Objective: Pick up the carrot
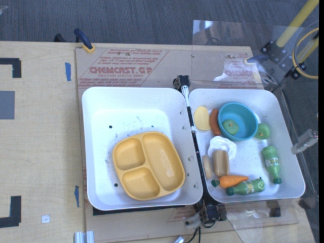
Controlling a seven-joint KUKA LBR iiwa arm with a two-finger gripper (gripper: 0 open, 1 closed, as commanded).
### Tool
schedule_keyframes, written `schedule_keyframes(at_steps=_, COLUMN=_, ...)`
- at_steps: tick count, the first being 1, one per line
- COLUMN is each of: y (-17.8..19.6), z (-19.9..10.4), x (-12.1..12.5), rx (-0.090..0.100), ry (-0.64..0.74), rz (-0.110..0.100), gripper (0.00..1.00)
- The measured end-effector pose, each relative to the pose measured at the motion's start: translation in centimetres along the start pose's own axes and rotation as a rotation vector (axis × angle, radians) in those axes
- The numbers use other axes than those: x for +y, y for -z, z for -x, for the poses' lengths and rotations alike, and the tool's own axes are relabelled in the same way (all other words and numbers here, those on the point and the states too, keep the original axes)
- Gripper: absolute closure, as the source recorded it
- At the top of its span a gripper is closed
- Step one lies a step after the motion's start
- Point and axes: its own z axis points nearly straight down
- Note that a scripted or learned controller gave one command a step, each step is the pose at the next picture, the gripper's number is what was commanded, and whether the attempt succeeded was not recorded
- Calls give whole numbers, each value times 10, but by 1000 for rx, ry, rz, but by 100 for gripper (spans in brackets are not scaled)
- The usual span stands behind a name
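There are two white bins, the left bin and the right bin. The left one has one yellow plate with three parts, and the right one has one carrot, two green bottles, one standing along the side and one lying by the carrot, and one blue bowl with one green thing inside. There is also one more round green thing, one pale yellow piece, one white piece and one tan bread-like piece.
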Motion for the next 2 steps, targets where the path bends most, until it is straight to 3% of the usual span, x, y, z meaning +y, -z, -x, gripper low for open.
schedule_keyframes(at_steps=1, y=11, z=1, x=-3, rx=-2, ry=-4, rz=-9, gripper=100)
schedule_keyframes(at_steps=2, y=11, z=1, x=-2, rx=-3, ry=-4, rz=-8, gripper=0)
